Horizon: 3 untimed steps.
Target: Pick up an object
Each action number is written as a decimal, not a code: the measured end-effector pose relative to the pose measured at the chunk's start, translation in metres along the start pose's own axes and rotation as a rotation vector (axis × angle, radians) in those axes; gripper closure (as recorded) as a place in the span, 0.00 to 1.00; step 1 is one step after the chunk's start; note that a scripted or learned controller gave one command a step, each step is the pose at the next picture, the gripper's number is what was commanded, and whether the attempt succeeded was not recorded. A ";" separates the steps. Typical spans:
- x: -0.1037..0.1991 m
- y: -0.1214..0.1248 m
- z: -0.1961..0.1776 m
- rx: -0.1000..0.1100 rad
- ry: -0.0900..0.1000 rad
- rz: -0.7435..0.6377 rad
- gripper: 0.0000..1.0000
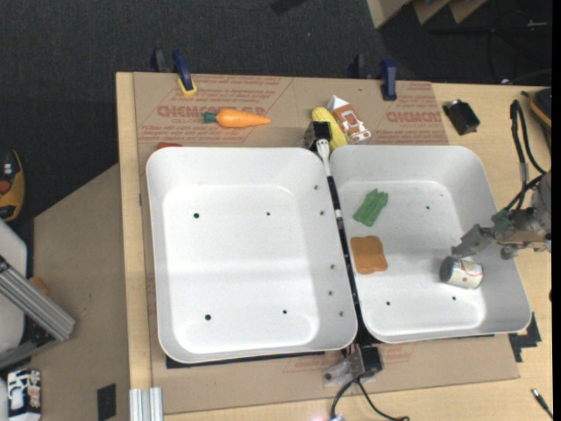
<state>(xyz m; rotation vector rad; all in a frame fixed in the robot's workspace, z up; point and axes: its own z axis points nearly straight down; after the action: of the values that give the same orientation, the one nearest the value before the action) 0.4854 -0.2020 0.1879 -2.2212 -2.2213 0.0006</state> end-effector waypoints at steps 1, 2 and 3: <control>0.070 0.008 0.107 0.003 0.003 -0.005 0.00; 0.107 0.051 0.103 -0.005 -0.001 -0.005 0.00; 0.106 0.119 0.103 -0.007 -0.002 -0.003 0.00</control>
<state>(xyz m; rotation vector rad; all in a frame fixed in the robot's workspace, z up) 0.6040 -0.0960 0.0852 -2.2223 -2.2293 -0.0054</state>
